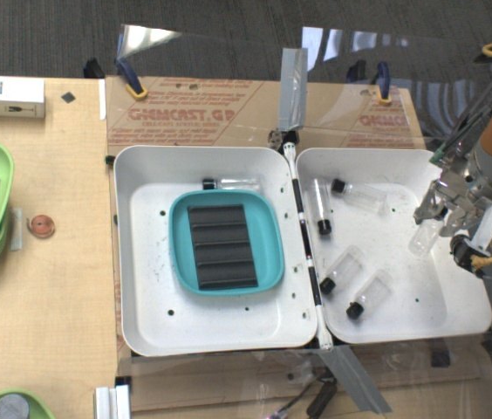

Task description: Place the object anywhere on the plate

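- Nearest me, two clear tubes with black caps [364,295] are lying in the right bin [403,326], close to its front-left corner.
- I'm seeing more capped tubes [322,204] lying along that bin's left wall and towards its back edge.
- The gripper [445,221] is hanging over the right bin's right side; I cannot tell how its jaws are standing or whether anything is in them.
- The teal plate [226,241] is sitting mid left bin [141,312], carrying a black ribbed block [222,246].
- One tube [228,183] is lying just behind the plate.
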